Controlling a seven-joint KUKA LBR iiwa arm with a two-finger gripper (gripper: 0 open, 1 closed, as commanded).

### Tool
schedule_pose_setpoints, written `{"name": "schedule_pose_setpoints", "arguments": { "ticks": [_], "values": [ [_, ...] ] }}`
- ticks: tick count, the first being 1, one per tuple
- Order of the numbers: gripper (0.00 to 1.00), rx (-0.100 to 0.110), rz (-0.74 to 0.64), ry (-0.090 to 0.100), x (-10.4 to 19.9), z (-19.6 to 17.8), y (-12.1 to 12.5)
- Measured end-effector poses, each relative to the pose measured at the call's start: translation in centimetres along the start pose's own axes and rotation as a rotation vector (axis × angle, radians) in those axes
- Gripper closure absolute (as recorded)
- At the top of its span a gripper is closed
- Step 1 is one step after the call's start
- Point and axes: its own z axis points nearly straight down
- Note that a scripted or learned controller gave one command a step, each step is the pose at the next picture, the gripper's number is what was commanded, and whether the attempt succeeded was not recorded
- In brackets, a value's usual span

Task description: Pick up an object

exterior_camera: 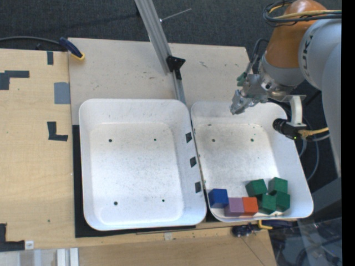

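Small blocks lie clustered in the right bin's [288, 148] near corner: a blue block [218, 197], a purple block [236, 205], an orange block [250, 205] and several green blocks [270, 193]. My gripper [239, 105] hangs over the far rim of the right bin, well away from the blocks, with nothing seen between its fingers. The grey arm with its orange band [291, 24] reaches in from the upper right.
The left bin [133, 162] sits beside the right one. A slanted metal rail [158, 37] crosses the bench toward the gap between the bins. A black cable [288, 127] hangs by the right bin's far right rim.
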Motion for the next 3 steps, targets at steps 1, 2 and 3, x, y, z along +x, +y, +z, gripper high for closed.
{"name": "schedule_pose_setpoints", "arguments": {
  "ticks": [1,2,3],
  "values": [
    [1.00,-0.001,0.000,-0.001,0.0,-5.1,0.1],
    [1.00,0.005,-0.003,0.001,4.8,-5.4,-2.7],
    [1.00,0.006,-0.004,0.002,10.4,-5.1,-4.8]
  ]
}}
